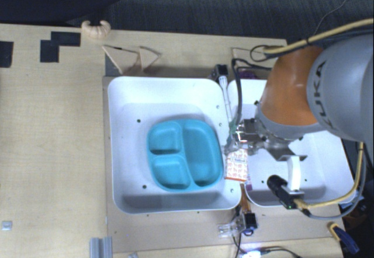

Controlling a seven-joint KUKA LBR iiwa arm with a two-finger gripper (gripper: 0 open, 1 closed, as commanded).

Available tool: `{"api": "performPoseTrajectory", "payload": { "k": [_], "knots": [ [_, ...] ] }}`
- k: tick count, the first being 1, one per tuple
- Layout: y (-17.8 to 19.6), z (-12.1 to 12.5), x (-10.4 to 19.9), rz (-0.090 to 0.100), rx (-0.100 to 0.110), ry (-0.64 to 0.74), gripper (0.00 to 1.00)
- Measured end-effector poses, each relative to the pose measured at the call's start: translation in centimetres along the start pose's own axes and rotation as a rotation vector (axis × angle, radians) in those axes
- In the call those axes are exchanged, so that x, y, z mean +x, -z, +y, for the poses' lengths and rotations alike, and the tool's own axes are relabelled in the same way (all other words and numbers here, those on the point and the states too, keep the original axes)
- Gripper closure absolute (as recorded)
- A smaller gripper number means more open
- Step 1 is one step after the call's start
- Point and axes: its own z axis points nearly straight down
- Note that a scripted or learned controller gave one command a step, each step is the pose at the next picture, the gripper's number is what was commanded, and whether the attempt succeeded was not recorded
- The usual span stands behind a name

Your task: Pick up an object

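Note:
A small flat object with a red and white pattern (236, 167) shows over the rim between the two bins, at the front right corner of the left bin (124, 134). My gripper (238, 147) is directly above it and touching or nearly touching its top edge. The grey and orange arm covers much of the right bin (330, 152). A light blue tray with three compartments (184, 154) lies flat in the middle of the left bin, just left of the gripper.
Cables and a small connector (221, 73) run along the divider behind the gripper. Folded tabs (125, 55) stand at the back edge of the left bin. The pale wooden bench (52, 146) stretches to the left.

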Motion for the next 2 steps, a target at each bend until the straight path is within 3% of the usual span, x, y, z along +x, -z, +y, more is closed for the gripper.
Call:
{"api": "performPoseTrajectory", "payload": {
  "k": [1,2],
  "knots": [
    [-1.6,1.8,-3.2,-0.001,-0.001,0.000,1.00],
    [0.8,0.0,0.2,0.001,0.000,0.003,1.00]
  ]
}}
